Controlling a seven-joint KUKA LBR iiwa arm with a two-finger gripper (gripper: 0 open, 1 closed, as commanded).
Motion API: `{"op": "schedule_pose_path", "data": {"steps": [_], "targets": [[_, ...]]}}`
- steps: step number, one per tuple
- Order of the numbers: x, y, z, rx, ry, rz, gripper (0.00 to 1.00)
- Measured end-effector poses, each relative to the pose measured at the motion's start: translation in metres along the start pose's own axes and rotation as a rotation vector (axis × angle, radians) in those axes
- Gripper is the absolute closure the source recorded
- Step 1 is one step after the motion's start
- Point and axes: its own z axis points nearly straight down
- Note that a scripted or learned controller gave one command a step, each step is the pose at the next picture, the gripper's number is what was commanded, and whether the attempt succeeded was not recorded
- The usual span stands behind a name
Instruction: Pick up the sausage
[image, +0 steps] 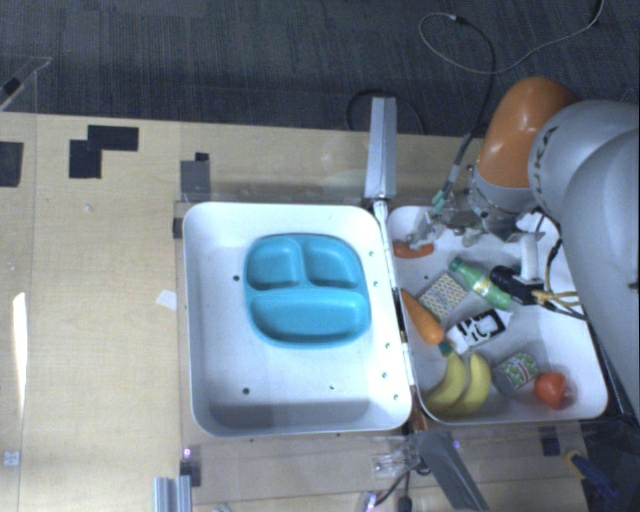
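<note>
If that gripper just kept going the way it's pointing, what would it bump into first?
The gripper points down and leftward in the camera view, into the right bin's far corner. The first thing in its line looks like the small reddish sausage just beneath it, though depth is hard to judge.

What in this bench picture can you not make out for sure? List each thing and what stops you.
- Hand: small and partly under the wrist in the camera view; finger state unreadable.
- Red piece at the hand's tip: too small to name as the sausage.
- Right bin: its far right side lies under the grey arm.
- Green bottle: label too small to read.
- Black-and-white packet: print blurred.
</note>
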Motion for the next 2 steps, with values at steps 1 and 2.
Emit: {"op": "schedule_pose_path", "data": {"steps": [1,2], "targets": [[-0.0004,0.0000,0.0001,0.000,0.001,0.002,0.00],[-0.0002,-0.0005,0.0007,0.003,0.005,0.100,0.00]]}}
